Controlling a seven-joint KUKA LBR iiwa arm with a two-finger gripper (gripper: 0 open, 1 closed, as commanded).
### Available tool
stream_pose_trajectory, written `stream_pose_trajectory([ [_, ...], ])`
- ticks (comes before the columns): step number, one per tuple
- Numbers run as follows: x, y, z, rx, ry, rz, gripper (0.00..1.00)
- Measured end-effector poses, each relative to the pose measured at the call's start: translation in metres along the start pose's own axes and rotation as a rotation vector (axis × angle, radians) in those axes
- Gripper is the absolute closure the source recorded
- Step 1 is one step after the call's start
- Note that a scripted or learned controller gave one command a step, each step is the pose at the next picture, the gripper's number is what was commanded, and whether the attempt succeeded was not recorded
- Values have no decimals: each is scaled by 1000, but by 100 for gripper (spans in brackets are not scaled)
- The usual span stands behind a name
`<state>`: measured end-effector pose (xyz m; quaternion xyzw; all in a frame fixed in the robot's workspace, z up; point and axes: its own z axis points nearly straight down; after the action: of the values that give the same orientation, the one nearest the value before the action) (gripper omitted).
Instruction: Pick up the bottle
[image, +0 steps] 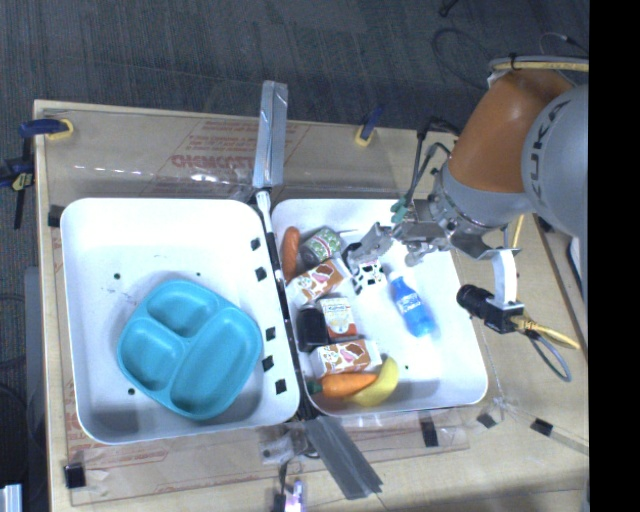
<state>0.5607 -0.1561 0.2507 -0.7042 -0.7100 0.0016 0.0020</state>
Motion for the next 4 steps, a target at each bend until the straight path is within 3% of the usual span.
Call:
stream_pose_trajectory([
  [1,-50,-31,42,-1,-1,-16,0],
  [2,-55,-39,155,-9,-2,-6,0],
  [3,-54,-26,39,-5,-1,-1,0],
  [4,-54,-2,155,-10,-2,52,0],
])
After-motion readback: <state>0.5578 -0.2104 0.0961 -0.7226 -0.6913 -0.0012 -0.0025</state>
